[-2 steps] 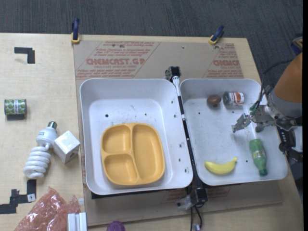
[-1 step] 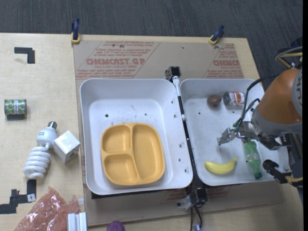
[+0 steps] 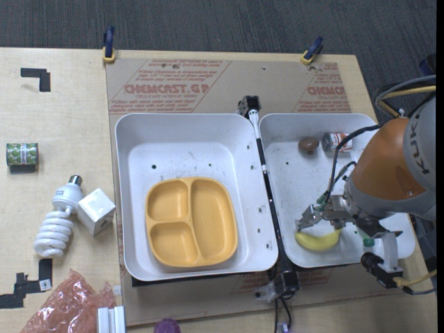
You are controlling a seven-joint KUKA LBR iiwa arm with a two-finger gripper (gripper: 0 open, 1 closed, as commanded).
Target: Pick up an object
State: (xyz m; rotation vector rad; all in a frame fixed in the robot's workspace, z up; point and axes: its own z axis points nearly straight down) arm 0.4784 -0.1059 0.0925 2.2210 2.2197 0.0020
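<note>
Yellow banana (image 3: 318,241) hugs right bin's (image 3: 291,127) near wall.

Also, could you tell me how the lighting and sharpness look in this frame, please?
Camera view: even, soft light; the yellow tray casts little shadow and the white bins show no harsh glare; the banana reads clearly, but the gripper looks soft, fine detail lost.

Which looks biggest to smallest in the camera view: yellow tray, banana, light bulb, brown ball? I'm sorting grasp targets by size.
1. Yellow tray
2. Light bulb
3. Banana, partly hidden by the gripper, so its rank against the bulb is unsure
4. Brown ball
</note>
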